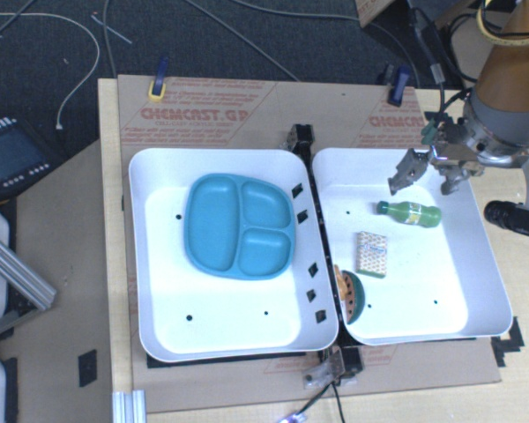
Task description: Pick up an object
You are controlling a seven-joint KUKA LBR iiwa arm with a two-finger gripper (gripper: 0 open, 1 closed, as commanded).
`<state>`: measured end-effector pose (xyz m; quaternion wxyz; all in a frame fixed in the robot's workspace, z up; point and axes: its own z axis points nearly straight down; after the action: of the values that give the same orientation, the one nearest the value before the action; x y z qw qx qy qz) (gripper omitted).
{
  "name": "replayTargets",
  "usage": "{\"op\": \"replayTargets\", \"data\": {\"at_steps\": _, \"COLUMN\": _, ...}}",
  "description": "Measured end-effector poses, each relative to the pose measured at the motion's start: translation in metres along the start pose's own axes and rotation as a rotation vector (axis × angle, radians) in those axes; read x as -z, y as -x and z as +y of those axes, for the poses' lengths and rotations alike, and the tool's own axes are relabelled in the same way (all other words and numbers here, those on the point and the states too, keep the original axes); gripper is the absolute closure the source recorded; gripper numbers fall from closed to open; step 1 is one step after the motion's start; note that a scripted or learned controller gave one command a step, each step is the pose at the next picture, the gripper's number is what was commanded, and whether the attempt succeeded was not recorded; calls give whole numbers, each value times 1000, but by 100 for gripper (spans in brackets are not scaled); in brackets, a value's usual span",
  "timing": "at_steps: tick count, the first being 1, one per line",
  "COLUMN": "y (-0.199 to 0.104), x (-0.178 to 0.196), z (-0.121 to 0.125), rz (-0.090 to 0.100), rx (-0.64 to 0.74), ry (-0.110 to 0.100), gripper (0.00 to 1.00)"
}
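A green bottle lies on its side in the right bin, towards its back. In front of it rests a small patterned packet. A green and orange piece leans against the bin's front left wall. My gripper hangs over the back of the right bin, just above and behind the bottle. Its two fingers are spread apart with nothing between them.
The left bin holds a blue divided plate. A black divider with clips runs between the bins. Blue clamps and cables lie behind the bench; a dark device sits at the far left.
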<state>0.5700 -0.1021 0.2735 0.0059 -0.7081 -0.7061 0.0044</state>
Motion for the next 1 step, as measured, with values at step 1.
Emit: {"op": "replayTargets", "data": {"at_steps": 1, "y": 0, "x": 7, "z": 2, "rz": -1, "rx": 3, "ry": 13, "gripper": 0}}
